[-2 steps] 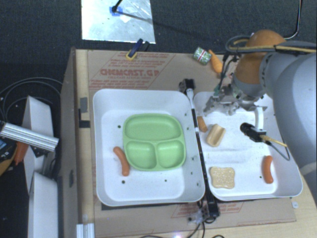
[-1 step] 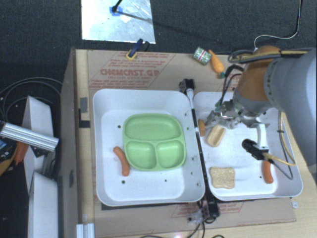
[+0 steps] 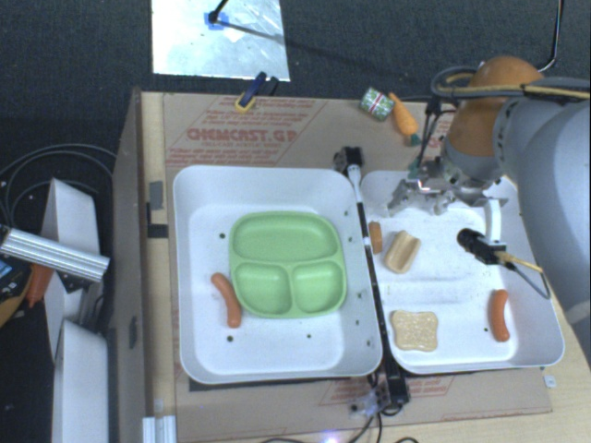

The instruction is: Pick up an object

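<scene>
Hovering over the back end of the right shallow white plastic bin (image 3: 452,289), the metal gripper (image 3: 423,194) has bare bin floor beneath it. How far it is open cannot be told from this slanted view, and nothing is seen in its hold. Closest to it, just toward the bench's near side, lies a tan bread roll (image 3: 402,251), with a short brown sausage piece (image 3: 376,236) beside that, close to the bin wall. Further from the gripper the same way lie a square slice of toast (image 3: 415,330) and a reddish-brown sausage (image 3: 500,315). The roll looks the likeliest pick. Doing it well probably means centring over the roll's middle, closing across its narrow width, and descending gently, since soft-looking bread may squash or slide away.
</scene>
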